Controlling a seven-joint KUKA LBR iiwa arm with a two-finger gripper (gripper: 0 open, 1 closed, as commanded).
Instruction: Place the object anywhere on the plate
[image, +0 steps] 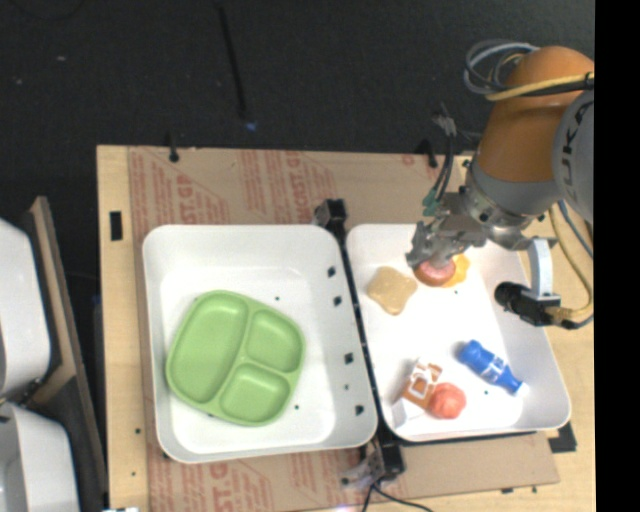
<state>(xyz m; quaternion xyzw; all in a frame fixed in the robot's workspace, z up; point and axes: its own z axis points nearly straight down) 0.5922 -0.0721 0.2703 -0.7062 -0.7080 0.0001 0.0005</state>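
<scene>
Pink round object (436, 272) w/ a yellow piece beside it, in the right bin (530, 400), directly under the gripper (437, 252). Whether it is grasped: cannot tell, wrist hides the contact. Green divided plate (236, 357) lies well to the gripper's left, in the left bin (165, 260), bare. Judged early: lift, carry, release all remain. Just left of gripper: tan bread-like piece (390, 290). Nearer the camera: blue bottle (489, 366), red ball (447, 401), small box (422, 379).

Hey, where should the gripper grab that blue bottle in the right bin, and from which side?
Probably across the blue bottle's body, coming straight down from above. It lies flat and slanted, cap end toward the bin's lower right, so the fingers should close across its narrow width. Nothing touches it, so there's room on both sides.
</scene>
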